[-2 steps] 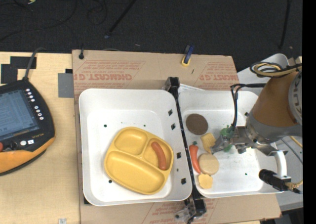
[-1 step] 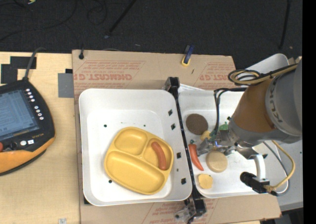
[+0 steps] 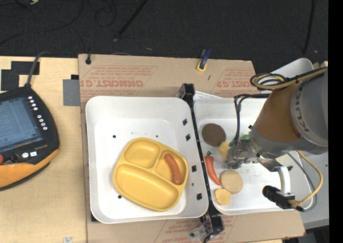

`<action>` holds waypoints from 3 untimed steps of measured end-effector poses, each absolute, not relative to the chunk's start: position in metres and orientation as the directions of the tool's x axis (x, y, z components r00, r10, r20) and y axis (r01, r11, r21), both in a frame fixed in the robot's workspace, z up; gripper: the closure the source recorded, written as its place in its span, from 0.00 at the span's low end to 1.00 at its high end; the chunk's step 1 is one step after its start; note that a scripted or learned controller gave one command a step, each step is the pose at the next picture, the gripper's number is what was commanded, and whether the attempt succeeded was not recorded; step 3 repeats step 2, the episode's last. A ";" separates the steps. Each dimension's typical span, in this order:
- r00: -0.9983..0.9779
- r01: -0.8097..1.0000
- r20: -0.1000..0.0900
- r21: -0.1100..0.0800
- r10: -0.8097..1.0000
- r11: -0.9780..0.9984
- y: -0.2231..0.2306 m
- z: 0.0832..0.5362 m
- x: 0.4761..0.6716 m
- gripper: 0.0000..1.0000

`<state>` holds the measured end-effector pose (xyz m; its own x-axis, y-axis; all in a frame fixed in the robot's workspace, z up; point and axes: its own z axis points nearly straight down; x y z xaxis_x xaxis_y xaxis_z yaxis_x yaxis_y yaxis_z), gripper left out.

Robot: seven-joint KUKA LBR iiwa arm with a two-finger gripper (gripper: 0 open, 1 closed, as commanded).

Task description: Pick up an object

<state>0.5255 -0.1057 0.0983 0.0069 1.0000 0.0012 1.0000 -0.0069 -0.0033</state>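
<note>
End effector (image 3: 235, 157), grip state unclear, hovers just above tan round biscuit (image 3: 232, 181).

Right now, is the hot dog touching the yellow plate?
Touching. The camera view shows the hot dog lying inside one small compartment of the yellow plate, resting on its surface with no gap beneath it.

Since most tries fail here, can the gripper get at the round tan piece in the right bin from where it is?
Probably yes. The gripper hangs just above the round tan piece, whose top lies bare; the orange carrot beside it looks apart.
</note>
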 end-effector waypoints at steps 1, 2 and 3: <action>-0.004 1.000 0.002 0.008 1.000 0.004 -0.064 0.233 0.497 1.00; -0.009 1.000 0.003 0.008 1.000 0.009 0.001 0.340 0.478 1.00; -0.009 1.000 0.003 0.008 1.000 0.009 0.001 0.340 0.478 1.00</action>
